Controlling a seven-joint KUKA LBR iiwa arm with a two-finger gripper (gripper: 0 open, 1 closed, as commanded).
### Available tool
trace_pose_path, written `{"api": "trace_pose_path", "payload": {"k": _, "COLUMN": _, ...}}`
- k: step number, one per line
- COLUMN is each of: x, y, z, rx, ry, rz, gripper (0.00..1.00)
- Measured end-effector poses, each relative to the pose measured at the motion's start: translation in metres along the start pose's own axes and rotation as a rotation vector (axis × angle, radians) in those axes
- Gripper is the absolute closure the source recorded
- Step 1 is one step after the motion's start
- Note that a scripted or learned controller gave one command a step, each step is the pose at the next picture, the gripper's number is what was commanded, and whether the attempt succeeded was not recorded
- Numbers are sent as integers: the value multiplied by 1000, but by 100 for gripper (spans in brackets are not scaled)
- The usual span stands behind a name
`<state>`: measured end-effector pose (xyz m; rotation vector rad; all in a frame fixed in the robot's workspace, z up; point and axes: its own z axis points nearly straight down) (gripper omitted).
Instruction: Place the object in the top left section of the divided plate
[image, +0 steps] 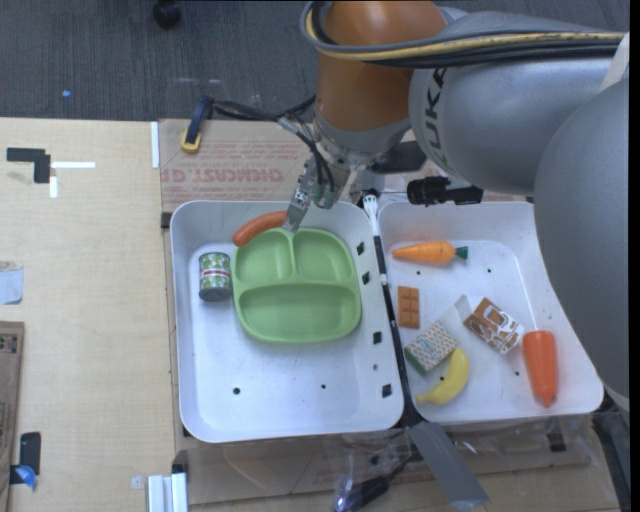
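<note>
The arm (480, 90) fills the upper right of the frame and reaches down to the left bin (200, 400) at centre. The green divided plate (298, 285) lies in that bin's upper half. The gripper (298, 212) hangs at the plate's upper edge, close above its top left section; whether it is wide, narrow or holding anything cannot be told from this angle. An orange sausage-shaped object (258, 228), the likely task item, lies just beside the plate's upper left rim, outside the section. A small can (214, 276) stands left of the plate. Risk: the gripper tip may strike the rim and shift the plate, or push the object further along the rim.
</note>
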<state>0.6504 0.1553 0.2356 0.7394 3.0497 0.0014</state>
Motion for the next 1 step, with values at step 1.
{"api": "trace_pose_path", "payload": {"k": 1, "x": 0, "y": 0, "z": 0, "rx": 0, "ry": 0, "rz": 0, "gripper": 0}}
